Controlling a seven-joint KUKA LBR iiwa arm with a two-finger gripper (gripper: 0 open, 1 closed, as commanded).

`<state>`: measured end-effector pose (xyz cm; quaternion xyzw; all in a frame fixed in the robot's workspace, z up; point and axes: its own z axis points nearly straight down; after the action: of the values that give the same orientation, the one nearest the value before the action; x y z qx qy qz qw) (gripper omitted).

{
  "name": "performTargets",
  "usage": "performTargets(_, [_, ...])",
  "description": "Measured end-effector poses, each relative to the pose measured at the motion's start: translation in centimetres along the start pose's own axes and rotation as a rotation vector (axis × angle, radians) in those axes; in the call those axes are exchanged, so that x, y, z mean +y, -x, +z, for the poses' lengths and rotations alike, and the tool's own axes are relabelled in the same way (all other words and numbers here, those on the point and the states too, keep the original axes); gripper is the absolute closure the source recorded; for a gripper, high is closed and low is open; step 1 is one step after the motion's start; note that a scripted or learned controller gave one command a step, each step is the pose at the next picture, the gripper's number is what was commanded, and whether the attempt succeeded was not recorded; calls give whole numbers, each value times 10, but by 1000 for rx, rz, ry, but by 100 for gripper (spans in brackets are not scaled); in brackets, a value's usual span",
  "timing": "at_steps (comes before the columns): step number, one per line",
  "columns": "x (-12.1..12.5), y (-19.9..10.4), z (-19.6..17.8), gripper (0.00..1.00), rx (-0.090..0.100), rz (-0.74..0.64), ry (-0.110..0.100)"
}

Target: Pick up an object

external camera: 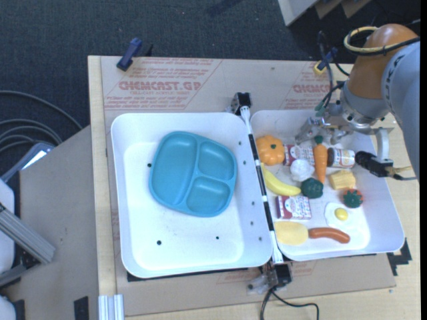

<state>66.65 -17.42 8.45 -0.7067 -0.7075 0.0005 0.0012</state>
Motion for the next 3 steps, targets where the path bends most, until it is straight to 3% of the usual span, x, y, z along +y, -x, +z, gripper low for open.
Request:
performTargets(1, [0, 0, -10, 100, -1, -1, 1])
performTargets(2, [1, 0, -20, 100, -2, -1, 2])
performTargets(3, [1, 0, -20, 0, -2, -1, 2])
